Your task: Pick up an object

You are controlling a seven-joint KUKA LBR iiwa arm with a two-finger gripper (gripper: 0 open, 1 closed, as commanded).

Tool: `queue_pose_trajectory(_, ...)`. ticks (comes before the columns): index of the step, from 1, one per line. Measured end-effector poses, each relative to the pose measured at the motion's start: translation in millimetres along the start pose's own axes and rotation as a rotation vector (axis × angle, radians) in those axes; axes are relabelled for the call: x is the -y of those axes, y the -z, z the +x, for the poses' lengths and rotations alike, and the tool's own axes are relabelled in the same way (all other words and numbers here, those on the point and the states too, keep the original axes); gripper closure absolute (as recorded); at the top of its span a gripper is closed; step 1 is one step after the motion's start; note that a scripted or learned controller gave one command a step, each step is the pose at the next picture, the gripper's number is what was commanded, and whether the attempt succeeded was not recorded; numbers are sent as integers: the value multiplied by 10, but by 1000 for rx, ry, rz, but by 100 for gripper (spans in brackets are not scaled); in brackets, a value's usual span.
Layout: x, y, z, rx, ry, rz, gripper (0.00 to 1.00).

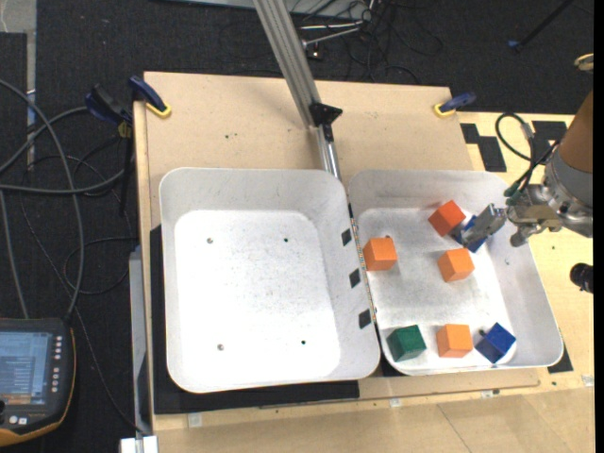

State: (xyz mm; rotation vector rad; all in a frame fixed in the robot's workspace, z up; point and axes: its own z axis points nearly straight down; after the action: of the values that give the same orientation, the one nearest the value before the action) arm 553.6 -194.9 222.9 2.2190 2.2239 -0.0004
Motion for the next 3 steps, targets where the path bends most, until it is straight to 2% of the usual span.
queue_pose_trajectory(1, 0, 1, -1, 0, -1, 0, 0)
queue_pose_trajectory(2, -68, -584, 64, -1, 0, 5, 0)
queue_pose_trajectory(3, -20, -1032, 106, -1, -2, 5, 0)
